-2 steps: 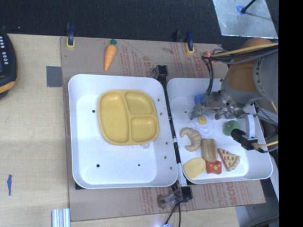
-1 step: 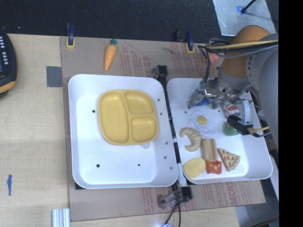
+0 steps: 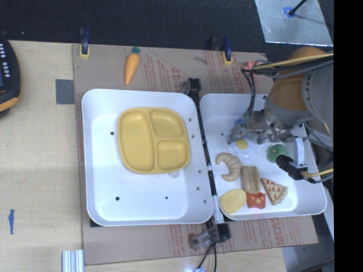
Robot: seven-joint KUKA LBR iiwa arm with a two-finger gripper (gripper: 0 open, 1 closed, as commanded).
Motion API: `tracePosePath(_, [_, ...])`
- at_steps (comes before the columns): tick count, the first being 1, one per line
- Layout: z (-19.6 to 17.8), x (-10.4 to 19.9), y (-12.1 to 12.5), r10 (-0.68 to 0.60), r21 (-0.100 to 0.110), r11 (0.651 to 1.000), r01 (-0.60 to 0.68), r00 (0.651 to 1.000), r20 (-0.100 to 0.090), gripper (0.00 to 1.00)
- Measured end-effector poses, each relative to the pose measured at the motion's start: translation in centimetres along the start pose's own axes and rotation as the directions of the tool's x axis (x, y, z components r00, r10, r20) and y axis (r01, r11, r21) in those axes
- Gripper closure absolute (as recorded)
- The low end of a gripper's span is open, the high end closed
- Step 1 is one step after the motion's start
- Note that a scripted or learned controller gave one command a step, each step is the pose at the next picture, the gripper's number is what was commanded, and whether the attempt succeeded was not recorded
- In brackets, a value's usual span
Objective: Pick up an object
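Grey hand point(image 3: 245, 136) low in right bin point(image 3: 317, 205), over small yellow piece point(image 3: 242, 144); grip state unclear. Step: approach. Next: settle onto piece, close, lift straight up.

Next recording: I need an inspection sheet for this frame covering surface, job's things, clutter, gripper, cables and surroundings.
Surface: brown board on a pale wooden bench, bearing the left bin and the right bin.
Job's things: right bin holds a croissant, bread piece, pizza slice, red block, yellow round piece, small yellow item and green item.
Clutter: yellow divided plate in the left bin; toy carrot on the board behind it.
Gripper: gripper over the right bin's far part; finger state unclear.
Cables: cables along the arm.
Surroundings: blue clamps; dark device at left.
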State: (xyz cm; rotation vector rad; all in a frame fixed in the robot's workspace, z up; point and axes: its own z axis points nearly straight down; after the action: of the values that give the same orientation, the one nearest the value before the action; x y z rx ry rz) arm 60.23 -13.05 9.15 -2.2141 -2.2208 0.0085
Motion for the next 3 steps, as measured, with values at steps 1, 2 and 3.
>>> tracePosePath(1, [-1.1,-0.1,0.2,-0.002,-0.004,1.0,0.002,1.0,0.001,1.0])
tracePosePath(2, [-1.1,-0.1,0.2,-0.003,-0.003,1.0,0.003,1.0,0.002,0.0])
tracePosePath(3, [0.1,0.4,-5.8,0.0,0.002,1.0,0.0,1.0,-0.001,0.0])
